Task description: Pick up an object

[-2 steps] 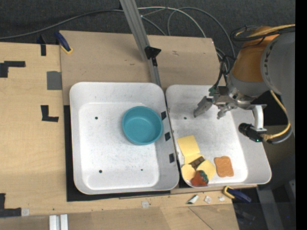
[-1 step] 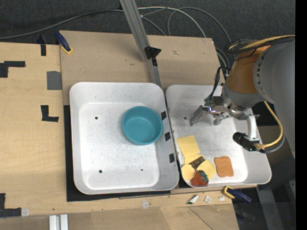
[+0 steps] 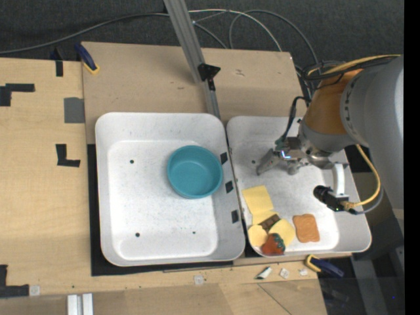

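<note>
A wooden bench (image 3: 39,176) carries two shallow white bins side by side. The arm (image 3: 357,110) reaches into the right bin (image 3: 246,133), and its gripper (image 3: 282,164) hovers low over the bin floor with its two fingers (image 3: 266,164) spread apart, grasping nothing. Just below the fingertips lies a pale yellow square (image 3: 256,199). Beyond that, by the bin's near edge, sit a cluster of small yellow, dark and red pieces (image 3: 272,235) and an orange sponge-like block (image 3: 306,228). Well away from the fingers, the left bin (image 3: 118,195) holds a teal bowl (image 3: 193,171).
</note>
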`<act>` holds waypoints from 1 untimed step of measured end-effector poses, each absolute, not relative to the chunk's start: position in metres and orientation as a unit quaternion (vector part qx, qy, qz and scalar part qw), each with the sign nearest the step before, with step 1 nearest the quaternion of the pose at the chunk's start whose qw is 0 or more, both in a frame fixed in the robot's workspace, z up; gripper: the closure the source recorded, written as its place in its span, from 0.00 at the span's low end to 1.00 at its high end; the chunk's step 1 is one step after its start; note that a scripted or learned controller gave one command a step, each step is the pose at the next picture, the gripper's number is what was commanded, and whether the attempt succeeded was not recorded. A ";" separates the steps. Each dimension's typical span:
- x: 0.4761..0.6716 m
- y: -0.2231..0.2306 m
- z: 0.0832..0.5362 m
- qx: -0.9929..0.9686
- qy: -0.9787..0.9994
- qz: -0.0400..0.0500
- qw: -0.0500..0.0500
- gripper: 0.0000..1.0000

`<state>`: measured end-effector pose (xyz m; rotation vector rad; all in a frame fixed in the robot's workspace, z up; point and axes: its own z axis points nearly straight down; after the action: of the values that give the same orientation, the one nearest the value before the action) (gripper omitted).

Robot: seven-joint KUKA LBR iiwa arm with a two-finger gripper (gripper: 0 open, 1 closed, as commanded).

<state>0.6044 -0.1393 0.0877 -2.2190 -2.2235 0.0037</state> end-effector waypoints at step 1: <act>0.604 -0.139 0.098 -0.706 -0.708 0.001 0.000 1.00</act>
<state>0.6045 -0.1387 0.0982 -2.2176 -2.2240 0.0032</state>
